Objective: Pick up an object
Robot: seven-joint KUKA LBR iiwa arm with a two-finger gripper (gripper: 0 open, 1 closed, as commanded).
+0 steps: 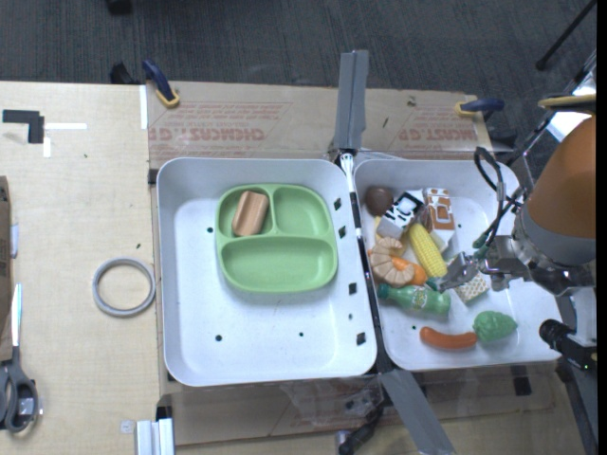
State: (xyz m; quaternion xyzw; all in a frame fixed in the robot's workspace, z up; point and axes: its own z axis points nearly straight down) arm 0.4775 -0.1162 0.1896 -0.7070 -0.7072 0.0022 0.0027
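Arm: the grey arm with its orange band (574, 183) reaches in from the right, over the right-hand bin.
Gripper: the metal two-finger gripper (462, 273) sits low in the right-hand shallow white bin (531, 349), among the toy food, just beside the yellow plastic corn cob (427, 247).
Jaws: whether they are open or closed cannot be told; the tips are lost among the clutter, and nothing can be seen held between them.
Objects for picking: all lie in the right-hand bin, crowded toward its left side.
Corn cob: lies at a slant near the middle of the pile.
Green plastic bottle (415, 299): lies on its side just below the corn cob.
Orange-red toy sausage (448, 338): lies near the front wall, apart from the pile.
Green leafy toy vegetable (495, 326): just right of the sausage.
Brown round toy (378, 199): at the back left of the pile.
Left-hand bin (190, 339): holds a green three-compartment plastic plate (285, 268).
Tan bread-roll toy (250, 212): lies in the plate's rear left compartment.
Worktop (66, 216): pale wood, bearing a grey ring (123, 285) left of the bins and scissors (17, 387) at the left edge.
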